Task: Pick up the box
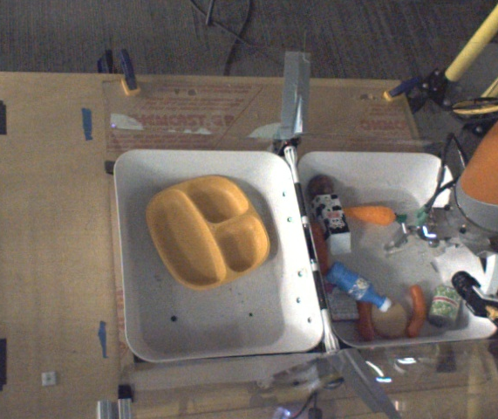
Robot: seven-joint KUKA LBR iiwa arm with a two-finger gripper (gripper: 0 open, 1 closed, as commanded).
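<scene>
- The box (330, 216), black and white with a cow pattern, lies against the left wall of the right bin (379, 166), just left of a carrot (371, 216)
- The tool (412, 231) hangs over the right bin, right of the carrot; its grip state cannot be told
- A yellow divided plate (207, 230) sits in the left bin (144, 321)

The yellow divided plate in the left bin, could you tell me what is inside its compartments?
The yellow divided plate lies in the left bin; its three compartments look bare, showing only yellow surface. The bin floor beneath the plate is covered by it, so nothing there can be seen.
</scene>
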